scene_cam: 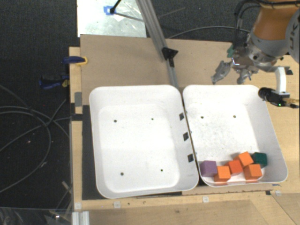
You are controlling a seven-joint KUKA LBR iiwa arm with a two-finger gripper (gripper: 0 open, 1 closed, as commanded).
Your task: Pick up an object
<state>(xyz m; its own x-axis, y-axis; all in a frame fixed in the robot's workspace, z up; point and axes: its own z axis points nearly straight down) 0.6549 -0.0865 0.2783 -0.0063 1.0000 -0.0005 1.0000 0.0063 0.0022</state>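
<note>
Tool [231, 77] open, fingers spread, empty

blocks [234, 166] huddle in the right bin's [225, 125] near corner.

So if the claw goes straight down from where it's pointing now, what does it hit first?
Probably the far rim of the right bin, or bare bench beside it; depth is unclear. The claw is open, far from the blocks.
</note>
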